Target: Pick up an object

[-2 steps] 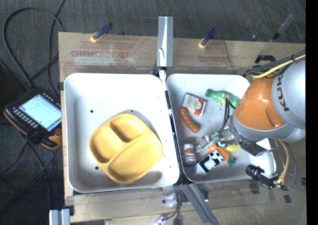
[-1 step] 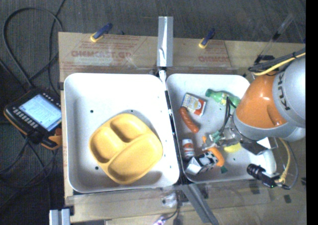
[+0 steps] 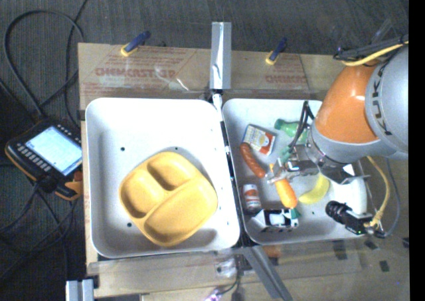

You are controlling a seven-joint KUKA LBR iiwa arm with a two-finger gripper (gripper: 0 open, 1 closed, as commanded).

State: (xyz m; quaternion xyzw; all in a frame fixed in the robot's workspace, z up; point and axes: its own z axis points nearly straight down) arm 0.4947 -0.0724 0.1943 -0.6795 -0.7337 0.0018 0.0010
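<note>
Gripper [image 3: 287,172] is lowered into right bin [image 3: 345,226], just over the clutter; jaw state cannot be told. Orange carrot-like piece [image 3: 286,193] lies directly near of it, touching or nearly so, with yellow banana [image 3: 317,189] to the right. Nothing is seen lifted, so the pick is judged not yet done. Yellow divided plate [image 3: 169,198] sits in left bin [image 3: 106,120].

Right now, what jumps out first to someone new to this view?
The big yellow tray in the left bin grabs the eye first. Next, the arm with its orange band, reaching in from the right over the right bin. Its gripper sits low among small clutter there, near a carrot and a sausage.
</note>
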